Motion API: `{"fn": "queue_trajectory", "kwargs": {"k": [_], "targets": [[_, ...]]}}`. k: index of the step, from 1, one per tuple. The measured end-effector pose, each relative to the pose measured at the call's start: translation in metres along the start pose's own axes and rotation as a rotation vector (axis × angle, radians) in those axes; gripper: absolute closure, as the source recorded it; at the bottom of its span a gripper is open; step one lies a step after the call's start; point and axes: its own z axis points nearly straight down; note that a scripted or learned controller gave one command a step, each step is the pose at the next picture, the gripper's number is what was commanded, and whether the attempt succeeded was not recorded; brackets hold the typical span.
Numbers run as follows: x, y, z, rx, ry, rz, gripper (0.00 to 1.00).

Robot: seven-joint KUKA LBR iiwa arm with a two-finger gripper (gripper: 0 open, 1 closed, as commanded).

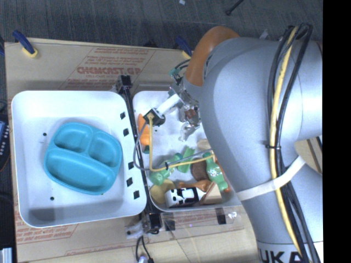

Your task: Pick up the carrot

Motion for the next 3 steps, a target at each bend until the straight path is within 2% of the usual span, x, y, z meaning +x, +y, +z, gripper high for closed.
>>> {"fn": "queue_trajectory", "kwargs": {"k": [1, 2, 3], "targets": [[-0.064, -0.031, 0.021, 0.001, -0.01, 0.219, 0.0], [-0.005, -0.014, -0.086, -0.006, 0.005, 0.23, 0.0], [-0.049, -0.019, 0.021, 0.0, -0.006, 0.23, 0.0]]}}
